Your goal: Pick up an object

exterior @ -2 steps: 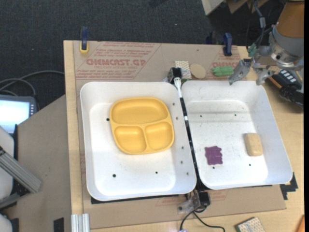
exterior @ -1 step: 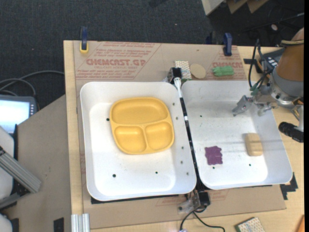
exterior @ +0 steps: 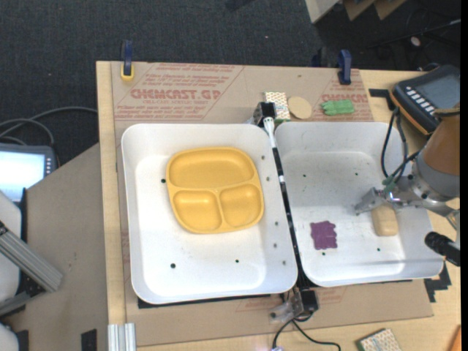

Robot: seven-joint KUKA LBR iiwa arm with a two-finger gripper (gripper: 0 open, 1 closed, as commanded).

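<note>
Nearest me in the right bin (exterior: pixel 344 141), a purple piece (exterior: pixel 323 235) lies loose on the floor, and just beside it to the right a tan block (exterior: pixel 385 221). My gripper (exterior: pixel 380 200) sits low right above that block (whether it is spread or closed I cannot tell). I judge this the approach step; next it must settle over the block and close. Farther off, the left bin (exterior: pixel 146 196) carries a yellow divided plate (exterior: pixel 215 189).

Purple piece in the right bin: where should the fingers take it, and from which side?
Judging from this view, come straight down on the purple piece and close across its narrower left-right width. It lies flat and alone on the right bin floor, clear of the tan block beside the gripper.
</note>
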